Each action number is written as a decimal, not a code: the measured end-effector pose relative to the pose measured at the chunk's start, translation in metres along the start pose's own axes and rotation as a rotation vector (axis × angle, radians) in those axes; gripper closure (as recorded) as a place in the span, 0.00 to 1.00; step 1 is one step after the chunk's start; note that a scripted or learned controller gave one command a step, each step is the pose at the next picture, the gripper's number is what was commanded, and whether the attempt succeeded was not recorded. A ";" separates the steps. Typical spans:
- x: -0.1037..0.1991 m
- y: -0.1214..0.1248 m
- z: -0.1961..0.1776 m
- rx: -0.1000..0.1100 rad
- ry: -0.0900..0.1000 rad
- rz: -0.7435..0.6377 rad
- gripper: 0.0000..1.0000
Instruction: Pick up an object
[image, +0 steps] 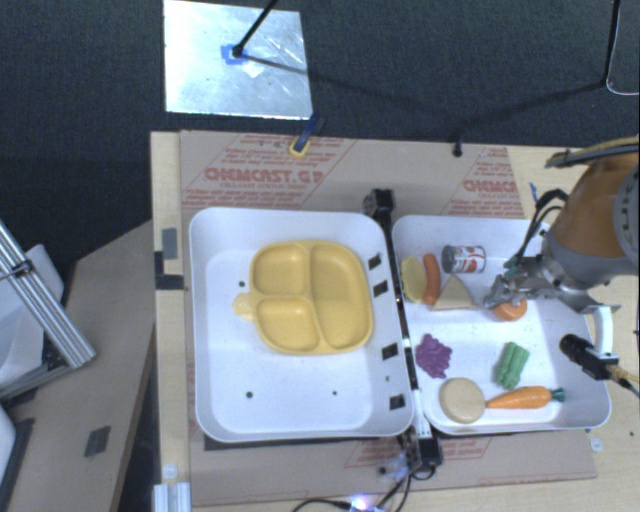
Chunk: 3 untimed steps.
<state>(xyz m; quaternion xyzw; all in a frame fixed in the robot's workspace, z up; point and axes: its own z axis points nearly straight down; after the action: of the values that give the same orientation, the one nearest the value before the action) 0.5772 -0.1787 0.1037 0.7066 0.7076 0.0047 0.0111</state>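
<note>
My gripper (505, 296) reaches in from the right and hovers low at the upper right of the right bin (590, 405). It sits directly over a small orange round piece (513, 311), which peeks out just below it. Left of it lie a pale yellow cheese wedge (456, 294), a small can (463, 260) on its side, a red sausage (431, 278) and a yellow slice (412, 279). Lower down in the same bin are purple grapes (433, 354), a green pickle (512, 363), a carrot (520, 398) and a beige round bun (462, 399).
The left bin (215, 330) holds a yellow divided plate (305, 297). A black clip divider (395, 300) runs between the two bins. A shiny metal sheet (237, 60) lies behind the bench.
</note>
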 end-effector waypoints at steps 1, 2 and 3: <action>0.003 0.002 -0.043 0.020 0.009 -0.002 1.00; -0.007 0.005 -0.097 0.018 0.007 -0.001 1.00; -0.008 0.007 -0.122 0.018 0.008 -0.003 1.00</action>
<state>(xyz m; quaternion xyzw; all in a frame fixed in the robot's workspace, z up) 0.5811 -0.1854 0.2257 0.7055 0.7087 0.0010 0.0019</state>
